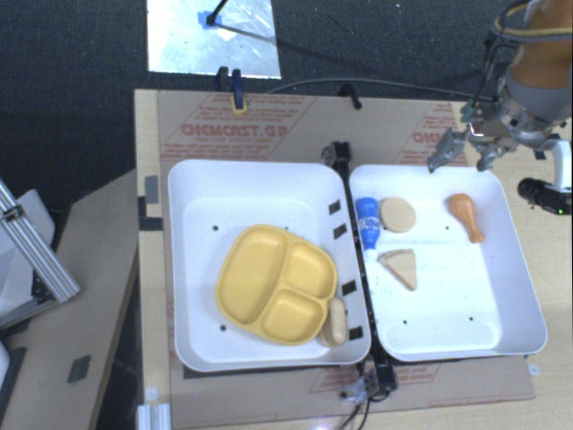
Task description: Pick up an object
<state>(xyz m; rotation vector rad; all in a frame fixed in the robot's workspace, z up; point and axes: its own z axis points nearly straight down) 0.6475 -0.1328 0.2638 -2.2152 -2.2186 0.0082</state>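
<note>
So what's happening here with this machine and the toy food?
A robot arm reaches in from the right, its end effector open and hovering over the back edge of the right bin, holding nothing. That bin holds a blue bottle, a round cookie-like piece, a tan wedge and an orange drumstick. The left bin holds a yellow divided tray with a beige piece beside it.

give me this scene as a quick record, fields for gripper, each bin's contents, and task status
gripper: open, above the far rim of the right bin, holding nothing
left bin: yellow divided tray, beige bread-like piece at its near right corner
right bin: blue bottle, round tan piece, orange drumstick, tan wedge
task status: nothing picked up yet
</note>
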